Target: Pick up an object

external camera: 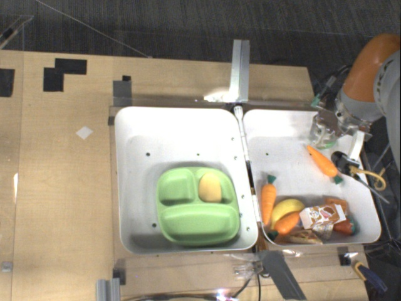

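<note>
My gripper (325,132) hangs over the far right corner of the right bin (279,133), below the arm's orange band (363,74). Just in front of it an orange toy carrot (322,161) lies at a slant on the bin floor, apart from the gripper. At the bin's near side lie a second carrot (268,200), a yellow banana (286,206), a smaller orange piece (287,222) and a white and red packet (322,216), all close together.
In the left bin (138,168) sits a green divided plate (195,215) with a yellow rounded fruit (210,187) in its right compartment. A metal post (240,68) stands behind the wall between the bins. Cables (366,177) trail past the right bin's edge.
</note>
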`<act>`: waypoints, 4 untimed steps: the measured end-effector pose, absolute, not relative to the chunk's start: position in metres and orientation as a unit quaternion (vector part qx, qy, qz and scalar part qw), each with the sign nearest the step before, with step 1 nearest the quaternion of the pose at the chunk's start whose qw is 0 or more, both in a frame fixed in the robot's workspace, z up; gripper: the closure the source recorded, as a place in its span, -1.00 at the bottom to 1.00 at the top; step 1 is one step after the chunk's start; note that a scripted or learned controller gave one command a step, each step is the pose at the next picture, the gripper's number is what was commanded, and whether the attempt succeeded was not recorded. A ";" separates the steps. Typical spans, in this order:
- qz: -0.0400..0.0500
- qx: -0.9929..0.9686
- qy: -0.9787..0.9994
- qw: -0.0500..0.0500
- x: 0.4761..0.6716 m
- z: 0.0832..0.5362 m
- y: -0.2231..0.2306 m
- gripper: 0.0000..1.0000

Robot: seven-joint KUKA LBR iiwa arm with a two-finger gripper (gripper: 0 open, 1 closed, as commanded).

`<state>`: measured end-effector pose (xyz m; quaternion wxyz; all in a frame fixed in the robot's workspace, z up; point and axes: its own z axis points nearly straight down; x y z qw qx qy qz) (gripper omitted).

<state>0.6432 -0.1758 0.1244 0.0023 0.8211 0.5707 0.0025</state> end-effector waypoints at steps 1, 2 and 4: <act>0.002 0.871 0.492 0.001 0.660 0.181 -0.093 -1.00; 0.003 0.799 0.601 0.002 0.642 0.275 -0.122 -1.00; 0.001 0.904 0.427 0.001 0.590 0.134 -0.163 -1.00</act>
